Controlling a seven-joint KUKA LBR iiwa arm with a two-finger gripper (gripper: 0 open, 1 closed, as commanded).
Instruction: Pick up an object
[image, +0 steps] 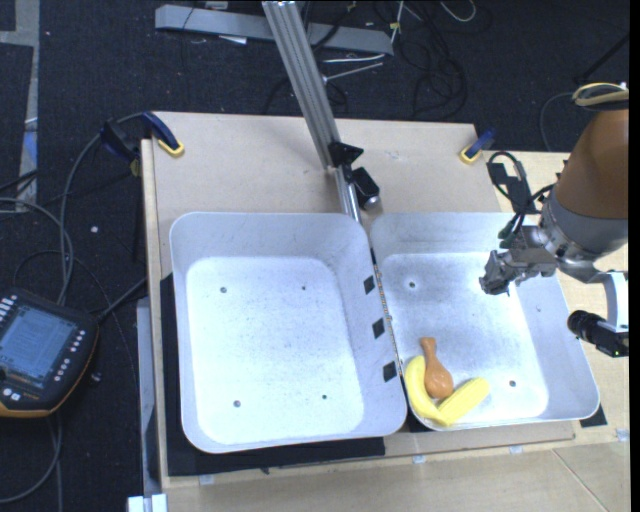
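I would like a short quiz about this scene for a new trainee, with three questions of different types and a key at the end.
1. True or false: the banana lies in the left bin.
2. Multiple choice: the brown object is (A) touching the banana, (B) far from it in the other bin, (C) outside the bins on the bench.
3. Short answer: over which bin is the gripper?

Key
1. False; it lies in the right bin, near the front corner next to the divider.
2. A
3. The right bin, toward its far side, apart from both objects.
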